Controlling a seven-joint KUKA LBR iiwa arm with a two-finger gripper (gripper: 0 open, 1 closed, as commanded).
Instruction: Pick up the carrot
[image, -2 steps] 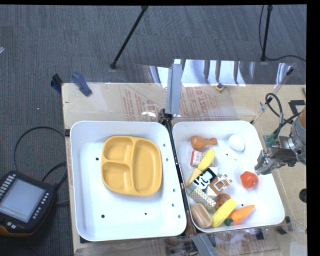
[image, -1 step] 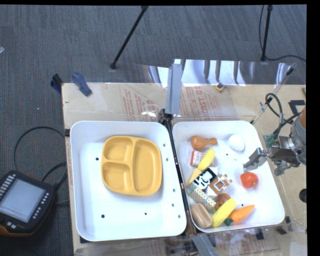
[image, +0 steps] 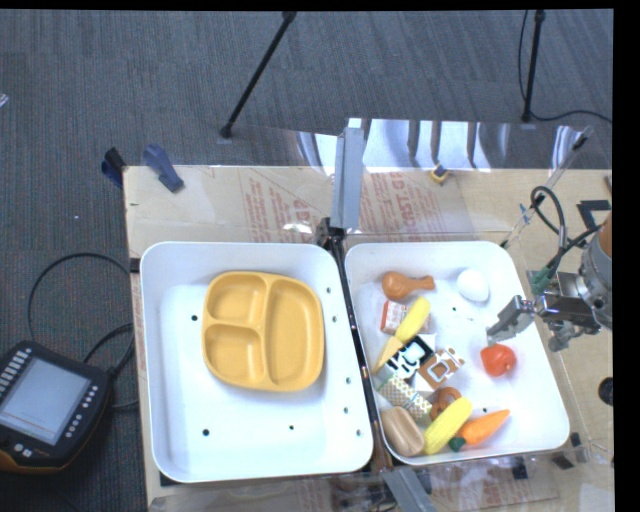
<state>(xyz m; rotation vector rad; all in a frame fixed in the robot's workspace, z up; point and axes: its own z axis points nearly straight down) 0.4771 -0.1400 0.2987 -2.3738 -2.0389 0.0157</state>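
Note:
The carrot (image: 484, 427) is orange with a green stub. It lies near the front edge of the right bin (image: 540, 420), beside a yellow corn cob (image: 447, 424). My gripper (image: 530, 328) hangs over the right side of that bin, well behind the carrot and just above a red tomato (image: 498, 360). Its fingers stand open with nothing between them; the left finger (image: 505, 322) points down toward the tomato.
The right bin also holds a drumstick (image: 405, 287), a white egg (image: 473, 286), a second corn cob (image: 412, 320), small cartons (image: 437, 368) and a bread roll (image: 403, 431). A yellow divided plate (image: 265, 330) sits in the left bin (image: 170, 420).

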